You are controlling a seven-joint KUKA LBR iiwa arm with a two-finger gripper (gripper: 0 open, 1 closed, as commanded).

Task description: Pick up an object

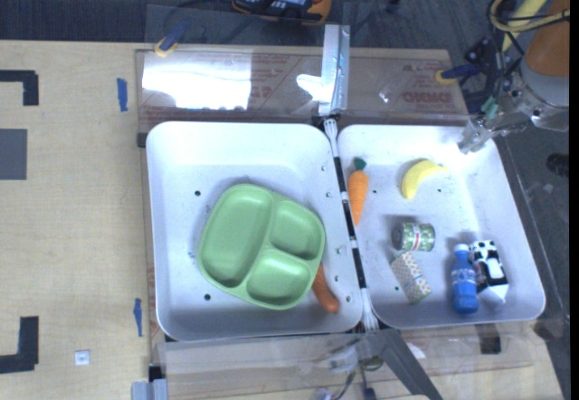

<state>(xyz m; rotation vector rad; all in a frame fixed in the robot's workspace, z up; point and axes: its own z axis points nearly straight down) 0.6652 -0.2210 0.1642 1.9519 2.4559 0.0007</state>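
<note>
- Two white bins are seen side by side on the bench, the left bin [172, 208] and the right bin [516, 235].
- A green plate [261, 246] with three parts is laid in the left bin, a bit tilted.
- An orange thing [325, 291] is tucked under the plate's lower right edge, so only its end can be seen.
- A carrot [357, 193] with a green top is laid at the left side of the right bin, just beside the wall between the two bins.
- A yellow banana [419, 176] is found near the top of the right bin, to the right of the carrot.
- A small green can [414, 236] is laid on its side near the middle of the right bin.
- A small spotted box [412, 278] is laid just below the can.
- A blue bottle [464, 279] is laid near the lower right corner of the right bin.
- A black and white carton [489, 269] is placed right beside the bottle, touching it.
- The gripper [474, 135] is seen over the top right corner of the right bin, at the end of the arm that comes in from the right.
- Nothing is held by the gripper; whether it is wide or narrow cannot be told, as it is too small and blurred.
- The banana is the closest thing to the gripper, but they are kept apart.
</note>
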